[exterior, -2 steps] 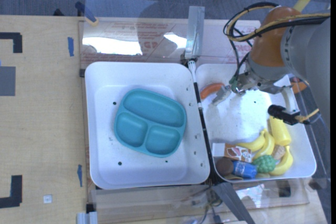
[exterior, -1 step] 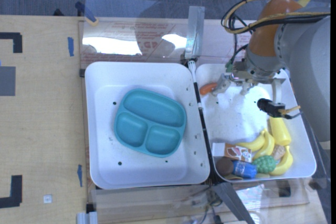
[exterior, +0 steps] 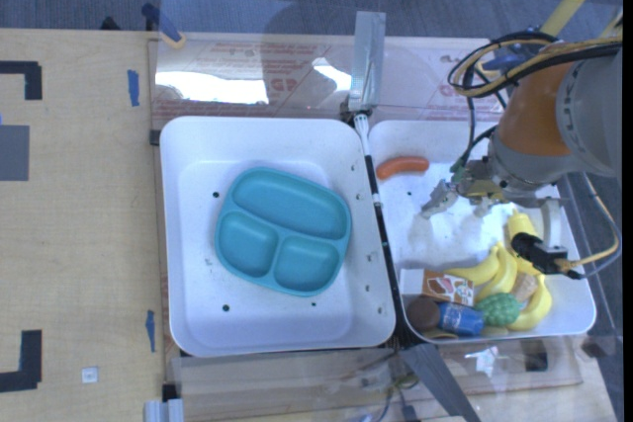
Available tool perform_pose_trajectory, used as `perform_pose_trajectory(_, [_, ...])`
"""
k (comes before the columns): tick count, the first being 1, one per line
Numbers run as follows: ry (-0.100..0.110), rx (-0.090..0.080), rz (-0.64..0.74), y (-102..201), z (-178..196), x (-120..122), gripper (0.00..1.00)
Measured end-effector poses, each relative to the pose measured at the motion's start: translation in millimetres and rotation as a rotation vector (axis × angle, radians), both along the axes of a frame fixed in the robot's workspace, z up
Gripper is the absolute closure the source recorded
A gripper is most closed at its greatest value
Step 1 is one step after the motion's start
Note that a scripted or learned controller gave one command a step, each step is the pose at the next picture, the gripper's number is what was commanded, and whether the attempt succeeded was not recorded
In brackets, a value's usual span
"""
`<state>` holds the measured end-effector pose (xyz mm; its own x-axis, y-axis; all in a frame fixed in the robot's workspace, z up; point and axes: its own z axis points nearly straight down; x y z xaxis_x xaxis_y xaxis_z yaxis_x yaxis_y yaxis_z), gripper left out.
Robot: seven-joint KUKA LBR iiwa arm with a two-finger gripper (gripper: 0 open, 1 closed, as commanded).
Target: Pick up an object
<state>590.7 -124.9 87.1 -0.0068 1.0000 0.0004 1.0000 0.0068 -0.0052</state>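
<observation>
Camera view: arm (exterior: 554,114) hides much of right bin (exterior: 584,311).

A teal three-compartment plastic plate (exterior: 284,230) lies in the left shallow white bin (exterior: 188,163) on the pale wooden bench (exterior: 74,212).

Toy food heap (exterior: 490,292) in right bin (exterior: 584,311)

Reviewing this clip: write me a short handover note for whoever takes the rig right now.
Gripper: low in the right bin, at its upper middle; nothing seen between the fingers.
Things: orange carrot at that bin's top left; bananas, green item, blue can, small carton and a brown item heaped along its near edge.
Left bin: teal tray.
Done: no pick yet.
Left: grasp one thing and lift it.
</observation>
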Motion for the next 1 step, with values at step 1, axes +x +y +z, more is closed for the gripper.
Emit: perform_pose_trajectory(1, [0.004,-0.004,-0.031,26.4,-2.0,66.9,0.0])
